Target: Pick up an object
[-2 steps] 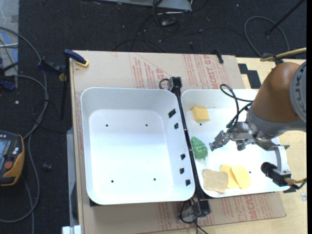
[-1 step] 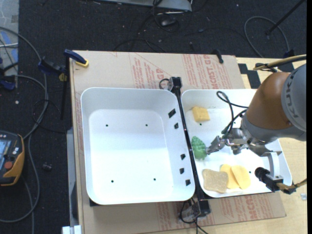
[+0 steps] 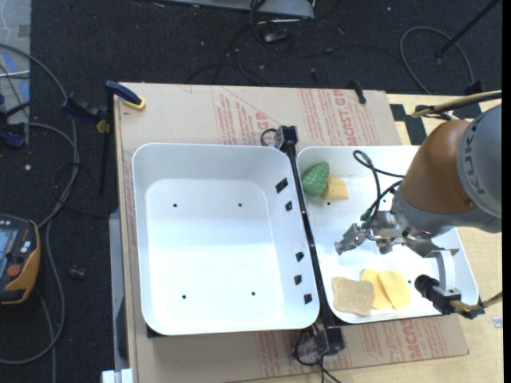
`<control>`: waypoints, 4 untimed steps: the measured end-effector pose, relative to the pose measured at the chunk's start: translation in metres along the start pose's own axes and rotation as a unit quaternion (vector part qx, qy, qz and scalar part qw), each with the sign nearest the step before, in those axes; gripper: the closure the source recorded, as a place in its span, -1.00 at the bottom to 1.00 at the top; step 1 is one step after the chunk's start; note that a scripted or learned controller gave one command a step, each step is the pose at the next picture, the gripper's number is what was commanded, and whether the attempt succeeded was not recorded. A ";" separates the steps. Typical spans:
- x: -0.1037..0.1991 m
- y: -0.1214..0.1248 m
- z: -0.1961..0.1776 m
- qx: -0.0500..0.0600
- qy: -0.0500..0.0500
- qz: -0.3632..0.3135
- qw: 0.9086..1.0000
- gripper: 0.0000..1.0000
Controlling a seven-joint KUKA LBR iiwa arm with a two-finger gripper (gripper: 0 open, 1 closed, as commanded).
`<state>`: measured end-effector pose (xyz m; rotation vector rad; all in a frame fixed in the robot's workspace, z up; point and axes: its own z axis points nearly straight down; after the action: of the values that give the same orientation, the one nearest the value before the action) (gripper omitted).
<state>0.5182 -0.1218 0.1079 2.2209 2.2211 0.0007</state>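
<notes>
The right white bin holds a green knobbly object at its far left corner, with a small yellow wedge touching it. At the near side lie a tan bread-like slice and two overlapping yellow slices. My gripper hangs low over the middle of this bin and points left. It sits between the green object and the tan slice, apart from both. Nothing shows in its grasp.
The left white bin stands beside the right one, joined by a black divider with clips. Both rest on a cardboard sheet. The grey and orange arm covers the right bin's right side.
</notes>
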 end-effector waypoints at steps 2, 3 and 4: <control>-0.001 0.002 -0.051 -0.001 0.000 0.000 1.000 1.00; 0.006 -0.004 -0.102 -0.002 0.000 0.000 1.000 1.00; 0.006 -0.004 -0.153 -0.001 0.000 0.000 1.000 1.00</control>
<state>0.5143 -0.1162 0.2608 2.2190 2.2199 0.0033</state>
